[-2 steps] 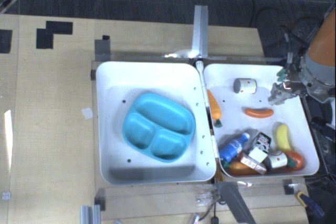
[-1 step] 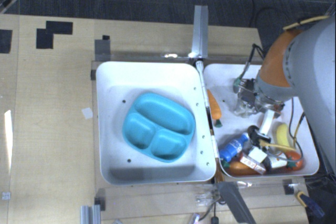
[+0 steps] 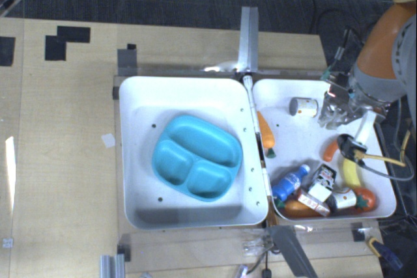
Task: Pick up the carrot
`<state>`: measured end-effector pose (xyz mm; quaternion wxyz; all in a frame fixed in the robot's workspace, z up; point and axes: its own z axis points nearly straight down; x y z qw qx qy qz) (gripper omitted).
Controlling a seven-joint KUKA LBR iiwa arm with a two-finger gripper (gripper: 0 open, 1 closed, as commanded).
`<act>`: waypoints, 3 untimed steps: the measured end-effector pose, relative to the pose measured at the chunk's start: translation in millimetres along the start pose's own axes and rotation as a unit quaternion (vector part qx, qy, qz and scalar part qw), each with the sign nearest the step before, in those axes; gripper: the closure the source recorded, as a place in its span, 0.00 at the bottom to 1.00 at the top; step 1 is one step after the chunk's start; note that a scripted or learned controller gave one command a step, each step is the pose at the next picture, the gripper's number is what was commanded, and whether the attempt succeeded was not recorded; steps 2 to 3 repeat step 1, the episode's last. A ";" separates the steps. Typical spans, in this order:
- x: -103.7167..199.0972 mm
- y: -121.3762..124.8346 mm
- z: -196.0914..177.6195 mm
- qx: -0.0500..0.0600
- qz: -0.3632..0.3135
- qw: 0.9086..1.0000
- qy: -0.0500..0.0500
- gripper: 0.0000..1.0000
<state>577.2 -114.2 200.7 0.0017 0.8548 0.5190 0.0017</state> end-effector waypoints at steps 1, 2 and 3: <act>-16.3 -53.6 106.0 0.000 0.008 1.000 0.000 1.00; -16.3 -53.6 106.0 0.000 0.008 1.000 0.000 1.00; -16.3 -53.6 106.0 0.000 0.008 1.000 0.000 1.00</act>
